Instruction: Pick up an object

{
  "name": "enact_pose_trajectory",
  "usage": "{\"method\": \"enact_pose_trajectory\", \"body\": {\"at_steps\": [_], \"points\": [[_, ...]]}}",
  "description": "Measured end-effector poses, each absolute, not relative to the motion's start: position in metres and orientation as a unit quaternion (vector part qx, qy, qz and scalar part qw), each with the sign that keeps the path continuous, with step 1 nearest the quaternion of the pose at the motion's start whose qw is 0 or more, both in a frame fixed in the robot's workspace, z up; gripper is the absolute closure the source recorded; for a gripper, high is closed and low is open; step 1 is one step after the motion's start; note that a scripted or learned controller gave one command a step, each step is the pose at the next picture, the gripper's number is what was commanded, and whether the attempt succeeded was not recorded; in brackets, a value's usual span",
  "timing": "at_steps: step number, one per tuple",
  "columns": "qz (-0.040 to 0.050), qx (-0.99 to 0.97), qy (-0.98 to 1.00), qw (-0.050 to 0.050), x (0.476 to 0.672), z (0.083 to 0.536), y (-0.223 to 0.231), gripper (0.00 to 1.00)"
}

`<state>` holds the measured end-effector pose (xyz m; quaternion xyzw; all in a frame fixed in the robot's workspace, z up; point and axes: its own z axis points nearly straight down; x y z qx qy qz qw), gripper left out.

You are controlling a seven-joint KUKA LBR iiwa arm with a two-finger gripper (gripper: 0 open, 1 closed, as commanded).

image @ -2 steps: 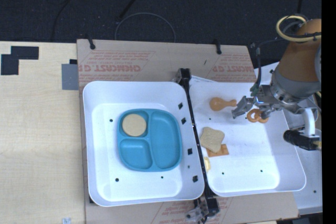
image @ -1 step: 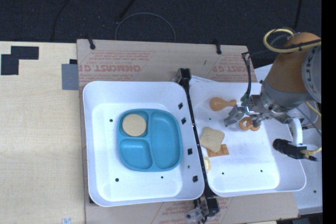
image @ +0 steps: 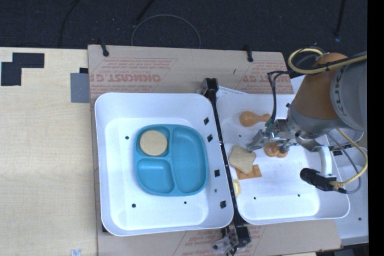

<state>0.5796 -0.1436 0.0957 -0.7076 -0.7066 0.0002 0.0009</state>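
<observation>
The right bin (image: 288, 201) holds several toy food pieces. A tan drumstick-shaped piece (image: 252, 119) lies near its back, a pale bread slice (image: 242, 159) sits on an orange cracker (image: 254, 172) at its left, and a small orange piece (image: 277, 150) lies in the middle. My gripper (image: 266, 138) hangs low over the bin between the drumstick piece and the bread slice, right beside the small orange piece. Nothing can be made out in its grasp.
The left bin (image: 114, 129) holds a blue divided tray (image: 183, 162) with a round tan disc (image: 153, 142) in its back-left compartment. A black divider (image: 219, 147) runs between the bins. A small yellowish piece (image: 236, 187) lies by the right bin's left wall. Cables (image: 336, 171) trail at the right.
</observation>
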Motion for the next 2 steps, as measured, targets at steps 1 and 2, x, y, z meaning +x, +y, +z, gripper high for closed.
{"method": "enact_pose_trajectory", "body": {"at_steps": [1,2], "points": [[0.0008,-0.708,-0.706,0.002,0.579,0.107,-0.144,1.00],[-0.0002,-0.709,-0.705,0.000,0.578,0.150,-0.149,1.00]]}}
